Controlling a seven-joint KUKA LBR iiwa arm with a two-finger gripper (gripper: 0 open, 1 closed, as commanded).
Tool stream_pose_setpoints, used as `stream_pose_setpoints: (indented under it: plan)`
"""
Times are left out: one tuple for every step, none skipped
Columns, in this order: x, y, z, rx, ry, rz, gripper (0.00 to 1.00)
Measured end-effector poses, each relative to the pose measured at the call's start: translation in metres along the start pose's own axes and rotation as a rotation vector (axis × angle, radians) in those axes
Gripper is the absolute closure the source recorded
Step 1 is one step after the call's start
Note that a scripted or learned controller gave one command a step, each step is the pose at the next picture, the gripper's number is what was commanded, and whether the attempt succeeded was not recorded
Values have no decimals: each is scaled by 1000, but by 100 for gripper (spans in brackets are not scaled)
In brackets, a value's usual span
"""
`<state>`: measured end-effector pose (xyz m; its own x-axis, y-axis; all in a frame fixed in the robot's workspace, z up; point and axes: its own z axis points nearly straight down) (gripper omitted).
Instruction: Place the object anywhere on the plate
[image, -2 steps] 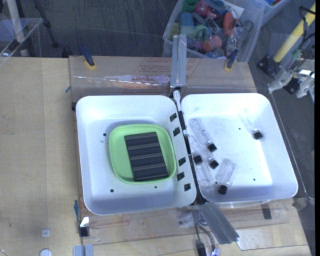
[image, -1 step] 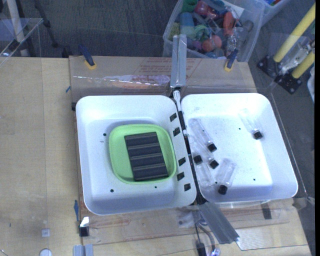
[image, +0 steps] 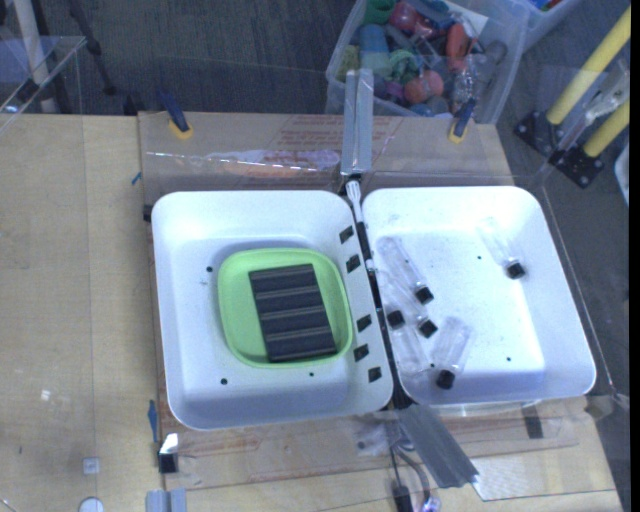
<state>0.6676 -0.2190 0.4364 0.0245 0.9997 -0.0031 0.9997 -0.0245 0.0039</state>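
Dark ribbed rectangular block (image: 292, 314) lying flat on the green plate (image: 236, 338), plate in the left bin (image: 180, 300), clear vials with black caps (image: 447, 352) scattered in the right bin (image: 540, 300), tool's state: cannot tell.

You can see two white bins: the left bin (image: 180, 300) and the right bin (image: 560, 300) touch each other on a light wooden bench (image: 60, 300). Behind them stands a clear box (image: 430, 50) full of colorful toys, and a yellow pole (image: 600, 55) leans at the far right. A small blue clip (image: 178, 122) sits near the back edge.
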Motion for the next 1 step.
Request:
stream_pose_setpoints:
  plan:
    - [0,0,1,2,0,51,0]
